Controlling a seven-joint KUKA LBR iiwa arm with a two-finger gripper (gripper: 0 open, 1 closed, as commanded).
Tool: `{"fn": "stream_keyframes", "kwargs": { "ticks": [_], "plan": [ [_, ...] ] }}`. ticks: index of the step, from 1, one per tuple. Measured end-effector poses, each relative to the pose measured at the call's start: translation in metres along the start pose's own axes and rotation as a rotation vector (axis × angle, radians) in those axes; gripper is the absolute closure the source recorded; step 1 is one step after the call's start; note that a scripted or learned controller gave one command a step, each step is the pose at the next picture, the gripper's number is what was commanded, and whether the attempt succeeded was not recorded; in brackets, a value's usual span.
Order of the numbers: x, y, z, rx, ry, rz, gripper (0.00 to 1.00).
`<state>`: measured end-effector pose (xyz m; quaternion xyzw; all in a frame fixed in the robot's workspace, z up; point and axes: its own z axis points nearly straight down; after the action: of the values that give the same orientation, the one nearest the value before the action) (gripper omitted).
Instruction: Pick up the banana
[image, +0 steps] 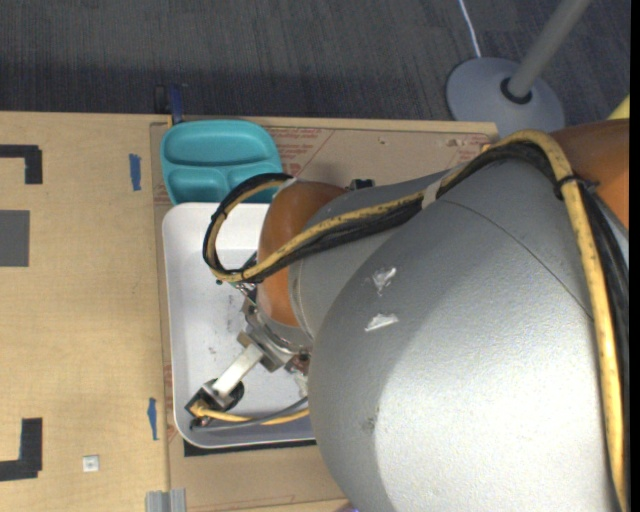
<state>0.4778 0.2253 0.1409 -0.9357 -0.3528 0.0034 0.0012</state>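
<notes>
My arm's grey body (470, 340) and its orange band (285, 250) loom close under the camera and cover most of the view. The wrist and gripper (264, 346) reach down into the left white bin (190, 300), over its front half. The arm hides the right side of this bin and all of the bench to the right. The bare part of the bin floor at the left shows only scuff marks.
A teal divided tray (218, 160) lies just behind the left bin's far rim. Brown cardboard with black and blue tape marks (80, 300) covers the bench to the left. A grey stand base (505, 95) sits on the floor beyond the bench.
</notes>
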Motion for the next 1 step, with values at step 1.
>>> {"fn": "stream_keyframes", "kwargs": {
  "ticks": [1],
  "plan": [
    [-0.0004, 0.0013, 0.0364, -0.001, 0.001, -0.423, 0.0]
  ]
}}
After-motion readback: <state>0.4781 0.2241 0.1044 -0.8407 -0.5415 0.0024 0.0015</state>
